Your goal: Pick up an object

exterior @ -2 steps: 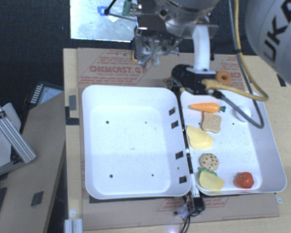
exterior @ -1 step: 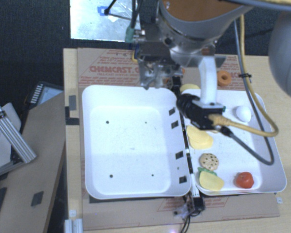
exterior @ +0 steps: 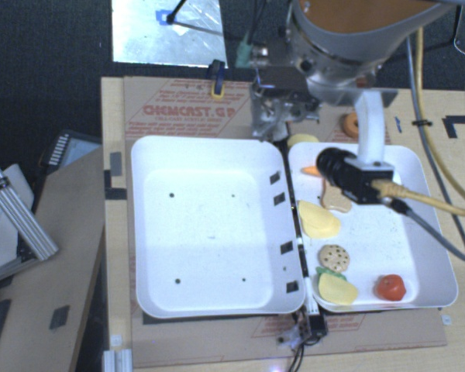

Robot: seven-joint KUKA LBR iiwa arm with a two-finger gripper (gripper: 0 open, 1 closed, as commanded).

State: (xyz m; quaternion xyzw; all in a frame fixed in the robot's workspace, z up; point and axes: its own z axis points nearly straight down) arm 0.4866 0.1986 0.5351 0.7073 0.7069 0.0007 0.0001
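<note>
Currently I see two shallow white bins side by side on a brown sheet (exterior: 178,107) printed in red with "CHEMCAST GP"; the smaller print around it is too blurred to read.

The left bin (exterior: 151,208) has only a few dark specks on its floor. The right bin (exterior: 438,273) holds the toy food items I could pick:
- a pale yellow slice (exterior: 318,222) near the divider, its long axis running roughly across the bin
- a speckled cookie (exterior: 333,256) just below it
- a yellow piece with a green edge (exterior: 337,290) in the near-left corner, lying lengthwise across the bin
- a red tomato (exterior: 390,287) near the front wall
- a small orange piece (exterior: 311,171), partly hidden, its visible tip pointing towards the divider
- a tan piece (exterior: 338,202), partly covered by a black fitting (exterior: 349,175) on the arm
- a pale yellow lump (exterior: 302,139) at the far rim

A brown doughnut (exterior: 349,124) lies on the bench beyond the right bin.

The gripper (exterior: 277,126) hangs over the far end of the divider between the bins. I cannot tell whether it is open or closed, and I see nothing held in it.
</note>
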